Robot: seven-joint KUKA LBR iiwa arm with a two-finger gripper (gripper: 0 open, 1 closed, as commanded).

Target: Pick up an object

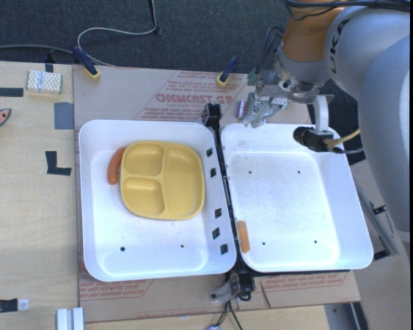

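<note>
Evidently nothing is picked up yet — the hand (261, 110) hovers over the far edge of the right bin (344, 205), its grip unreadable, while the small orange object (243, 236) lies untouched at that bin's near-left edge.

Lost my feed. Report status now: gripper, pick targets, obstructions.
Two-finger gripper above right white bin's far rim, carrying nothing. Small orange carrot-like piece at that bin's near-left edge. Yellow divided plastic plate and orange sausage-shaped piece in left white bin.

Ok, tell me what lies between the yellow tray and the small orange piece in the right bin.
In the camera view, between the yellow tray and the orange piece runs the black clipped divider where the two bins' rims meet.
</note>
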